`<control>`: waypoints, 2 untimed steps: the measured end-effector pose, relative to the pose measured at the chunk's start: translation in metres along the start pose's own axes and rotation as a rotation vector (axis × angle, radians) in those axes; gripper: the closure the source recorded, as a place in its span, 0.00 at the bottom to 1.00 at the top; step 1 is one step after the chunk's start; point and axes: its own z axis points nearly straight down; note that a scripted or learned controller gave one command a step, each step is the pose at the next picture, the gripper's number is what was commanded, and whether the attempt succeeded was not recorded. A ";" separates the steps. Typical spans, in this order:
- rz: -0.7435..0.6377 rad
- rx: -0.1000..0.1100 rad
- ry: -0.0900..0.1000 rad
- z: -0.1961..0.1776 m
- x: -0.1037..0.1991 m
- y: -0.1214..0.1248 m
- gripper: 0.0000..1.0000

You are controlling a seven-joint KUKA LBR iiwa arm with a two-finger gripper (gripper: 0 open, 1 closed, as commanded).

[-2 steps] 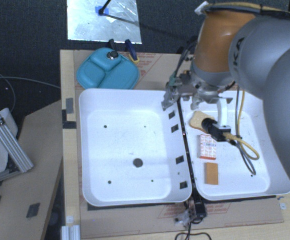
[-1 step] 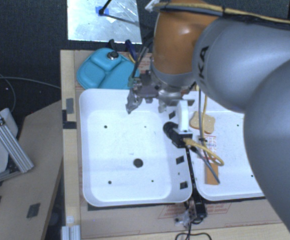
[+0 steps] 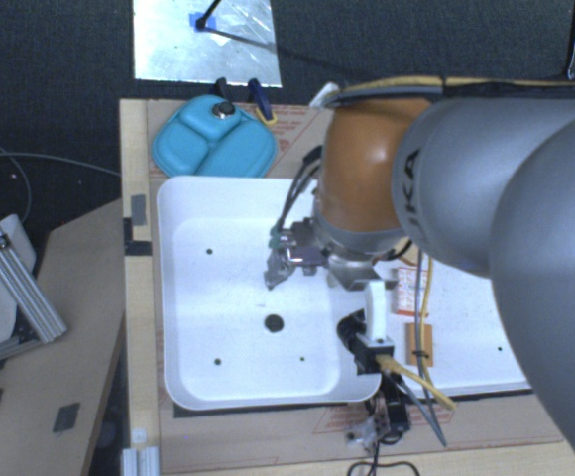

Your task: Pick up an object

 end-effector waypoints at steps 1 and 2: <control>0.004 -0.003 -0.001 0.037 -0.051 -0.031 0.00; -0.007 -0.026 0.005 -0.079 -0.020 0.036 0.00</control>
